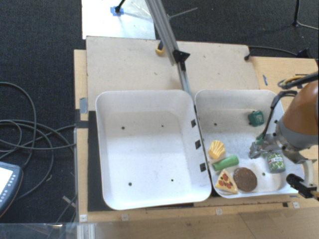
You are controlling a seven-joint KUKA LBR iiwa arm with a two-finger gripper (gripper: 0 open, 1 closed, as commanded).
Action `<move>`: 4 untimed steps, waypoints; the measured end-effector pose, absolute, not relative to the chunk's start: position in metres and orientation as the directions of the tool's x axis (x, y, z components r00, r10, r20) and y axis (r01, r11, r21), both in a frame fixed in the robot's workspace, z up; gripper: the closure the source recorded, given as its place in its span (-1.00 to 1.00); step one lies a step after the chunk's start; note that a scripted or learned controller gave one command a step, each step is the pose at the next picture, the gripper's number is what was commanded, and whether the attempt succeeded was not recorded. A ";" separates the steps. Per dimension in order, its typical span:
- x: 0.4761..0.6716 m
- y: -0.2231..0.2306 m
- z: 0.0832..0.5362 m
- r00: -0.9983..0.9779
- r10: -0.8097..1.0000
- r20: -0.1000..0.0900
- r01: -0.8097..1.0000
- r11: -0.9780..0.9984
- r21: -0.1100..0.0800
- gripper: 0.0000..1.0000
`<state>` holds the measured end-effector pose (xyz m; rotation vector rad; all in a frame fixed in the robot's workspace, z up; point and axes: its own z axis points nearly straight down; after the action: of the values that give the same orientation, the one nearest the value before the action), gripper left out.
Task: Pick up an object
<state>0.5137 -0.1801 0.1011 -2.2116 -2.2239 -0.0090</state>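
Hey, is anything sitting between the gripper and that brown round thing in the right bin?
Nothing visible blocks it. The gripper hovers near the right bin's right side, beside a small green-and-white object. The brown round piece lies below and left of it, with bare bin floor between them.

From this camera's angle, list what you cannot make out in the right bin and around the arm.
- Gripper: too small and blurred in the camera view to tell how its fingers stand.
- Green-and-white object: blurred, beside the gripper; contact between them cannot be judged.
- Right bin: its right side is covered by the arm.
- Arm: cut off by the picture's right edge.
- Dark green object: too small to identify.
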 end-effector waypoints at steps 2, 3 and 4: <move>0.515 -0.185 0.207 -0.005 1.000 -0.003 1.000 0.005 0.008 1.00; 0.509 -0.181 0.256 -0.007 1.000 -0.003 1.000 0.007 0.008 1.00; 0.533 -0.130 0.244 -0.011 1.000 0.001 1.000 0.011 0.003 1.00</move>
<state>0.5333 -0.1299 0.2442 -2.2104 -2.2349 -0.0045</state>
